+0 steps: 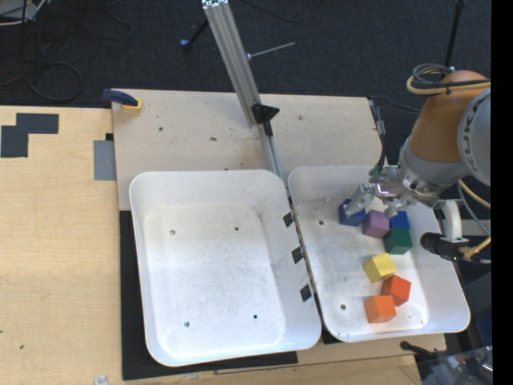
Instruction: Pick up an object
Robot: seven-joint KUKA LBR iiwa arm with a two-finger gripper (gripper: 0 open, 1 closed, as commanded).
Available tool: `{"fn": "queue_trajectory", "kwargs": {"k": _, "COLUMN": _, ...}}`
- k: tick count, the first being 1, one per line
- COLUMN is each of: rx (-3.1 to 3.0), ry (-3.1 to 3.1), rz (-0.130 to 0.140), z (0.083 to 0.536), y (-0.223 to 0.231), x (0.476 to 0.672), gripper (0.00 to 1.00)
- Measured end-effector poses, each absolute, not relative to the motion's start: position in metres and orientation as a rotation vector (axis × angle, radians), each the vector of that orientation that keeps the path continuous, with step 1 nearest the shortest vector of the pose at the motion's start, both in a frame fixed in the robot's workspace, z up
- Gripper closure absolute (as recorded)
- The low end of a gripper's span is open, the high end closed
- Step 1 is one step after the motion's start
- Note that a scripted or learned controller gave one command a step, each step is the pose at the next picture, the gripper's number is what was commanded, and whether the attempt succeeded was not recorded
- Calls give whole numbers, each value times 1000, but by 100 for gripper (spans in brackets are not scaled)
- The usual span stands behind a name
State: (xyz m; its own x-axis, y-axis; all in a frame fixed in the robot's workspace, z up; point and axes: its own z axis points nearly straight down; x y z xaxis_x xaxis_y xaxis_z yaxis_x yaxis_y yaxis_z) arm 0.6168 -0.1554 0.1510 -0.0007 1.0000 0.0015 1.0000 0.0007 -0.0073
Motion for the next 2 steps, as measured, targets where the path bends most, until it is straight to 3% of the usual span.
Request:
{"fn": "queue_trajectory", "kwargs": {"k": 1, "rx": -2231, "ry": -2228, "rz": -1, "z": 116, "y": -159, "x": 620, "gripper": 0}}
{"fn": "queue_trajectory", "kwargs": {"k": 2, "rx": -2235, "ry": -2223, "rz": -4, "z": 128, "y": -160, "x": 620, "gripper": 100}}
